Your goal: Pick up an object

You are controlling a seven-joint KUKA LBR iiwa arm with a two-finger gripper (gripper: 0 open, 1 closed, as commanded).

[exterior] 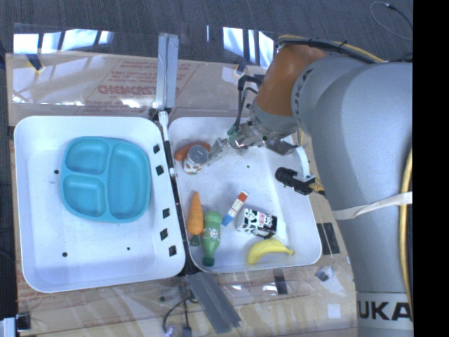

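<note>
Gripper [223, 146] sits low in the far part of the right bin [298, 220], reaching in from the right, tips aimed left toward the can [196, 156]. The can (small, round, orange-and-silver, lying against the far-left corner by the divider) is just left of the tips, near or touching; can't tell which. Whether the gripper is apart or together on anything I cannot tell: the tips are small and blurred against the white floor. Nothing visibly held.

Key relation: the nearest object is that can, directly left of the gripper along its reach line, so a short push left and a close looks like the likely move. The bin wall sits right behind the can, leaving little room.

Other candidates lie nearer the camera, well apart from the gripper: carrot [195, 215] and green bottle [211, 238], long axes running near-far, side by side; small tube [238, 206] tilted; cow-print carton [257, 221]; banana [269, 250] at the near edge. Left bin [35, 258] holds a blue tray [106, 178].
</note>
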